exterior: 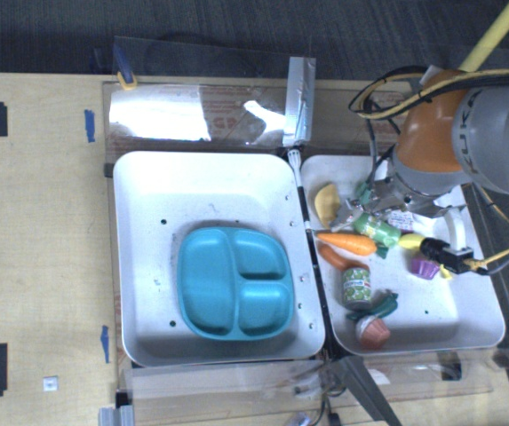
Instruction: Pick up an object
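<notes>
The right bin (pixel 476 322) holds several toy foods: a yellow banana-like piece (pixel 327 202), an orange carrot (pixel 346 242) with a second orange piece (pixel 336 258) beneath it, a green can (pixel 356 285), a green and yellow piece (pixel 387 233), a purple piece (pixel 426 268) and a red fruit with green leaves (pixel 375 325). My gripper (pixel 369 203) reaches down into the back of this bin, between the banana-like piece and the green and yellow piece, just above the carrot. The wrist hides what lies right under it.
The left bin (pixel 147 185) carries a blue divided plate (pixel 234 280). The arm's orange band (pixel 432 136) and black cables (pixel 454 256) hang over the right bin's back right. A shiny clear sheet (pixel 201 114) lies behind the left bin.
</notes>
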Robot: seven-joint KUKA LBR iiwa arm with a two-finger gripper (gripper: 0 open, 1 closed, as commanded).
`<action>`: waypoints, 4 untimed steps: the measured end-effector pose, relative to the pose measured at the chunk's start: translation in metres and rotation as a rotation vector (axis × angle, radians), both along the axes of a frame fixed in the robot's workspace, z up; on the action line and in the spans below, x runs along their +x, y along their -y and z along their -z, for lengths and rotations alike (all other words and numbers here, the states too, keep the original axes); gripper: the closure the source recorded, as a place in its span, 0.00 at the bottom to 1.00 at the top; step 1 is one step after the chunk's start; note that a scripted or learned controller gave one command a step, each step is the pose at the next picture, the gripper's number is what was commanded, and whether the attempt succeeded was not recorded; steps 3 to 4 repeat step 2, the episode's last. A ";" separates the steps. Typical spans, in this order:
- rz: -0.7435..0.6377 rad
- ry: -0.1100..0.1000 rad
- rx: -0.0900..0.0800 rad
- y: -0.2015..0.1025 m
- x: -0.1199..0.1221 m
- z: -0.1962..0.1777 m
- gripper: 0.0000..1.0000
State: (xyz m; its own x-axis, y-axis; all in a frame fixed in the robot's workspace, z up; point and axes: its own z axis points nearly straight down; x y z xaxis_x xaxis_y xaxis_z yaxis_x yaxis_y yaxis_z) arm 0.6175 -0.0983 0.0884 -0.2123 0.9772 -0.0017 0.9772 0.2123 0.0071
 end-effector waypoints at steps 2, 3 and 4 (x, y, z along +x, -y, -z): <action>0.118 -0.001 0.003 -0.084 -0.022 -0.099 1.00; 0.118 -0.001 0.003 -0.084 -0.022 -0.099 1.00; 0.118 -0.001 0.003 -0.084 -0.022 -0.099 1.00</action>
